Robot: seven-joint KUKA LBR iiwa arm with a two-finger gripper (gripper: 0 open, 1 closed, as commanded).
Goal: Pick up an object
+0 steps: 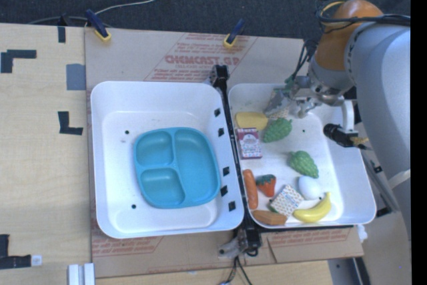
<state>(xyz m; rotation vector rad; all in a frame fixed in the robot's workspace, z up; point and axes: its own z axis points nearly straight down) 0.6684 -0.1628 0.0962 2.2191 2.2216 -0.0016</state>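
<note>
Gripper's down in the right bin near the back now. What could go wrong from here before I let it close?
1. The gripper sits right by the yellow block and a green leafy toy, which lie close together; it may catch both or nudge one away.
2. It is near the right bin's back wall, so a finger could scrape it.
3. The toys are small and rounded, likely to slip out on lifting.

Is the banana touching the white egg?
Touching. The camera view shows the banana curled right under the white egg, their edges meeting with no white bin floor between them.
</note>
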